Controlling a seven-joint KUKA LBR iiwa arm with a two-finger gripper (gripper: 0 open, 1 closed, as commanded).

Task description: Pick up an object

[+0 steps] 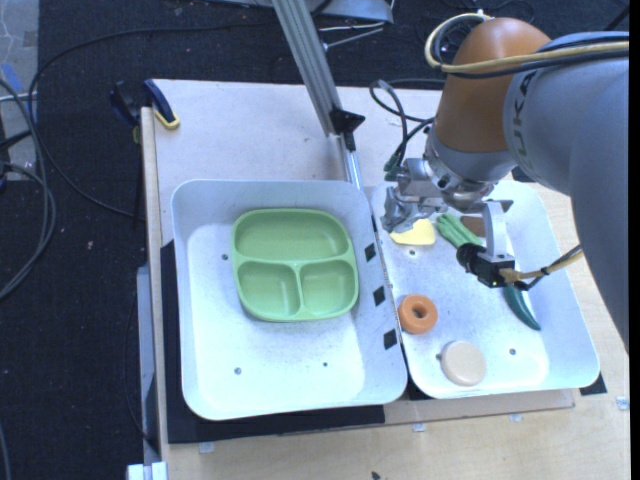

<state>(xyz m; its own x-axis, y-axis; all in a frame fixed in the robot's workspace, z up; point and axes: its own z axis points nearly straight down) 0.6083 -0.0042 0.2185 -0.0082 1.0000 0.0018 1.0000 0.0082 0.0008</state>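
even, bright overhead light, fairly diffuse; no hard-edged shadows. white bins [200, 368] near overexposed, surface grain barely holds on the left one. soft shadow under the green divided plate [296, 263] along its lower rim. dark strip of shadow beneath the left bin's front edge. arm [560, 108] throws a faint, smeared shadow over the right bin's upper part. orange band [495, 88] shows a mild sheen on top, no sharp glare. dark floor [70, 218] is underexposed, cables just readable. overall focus soft, low resolution; arm at right edge looks slightly blurred and oversized from closeness to the lens. mild colour noise in the blacks.
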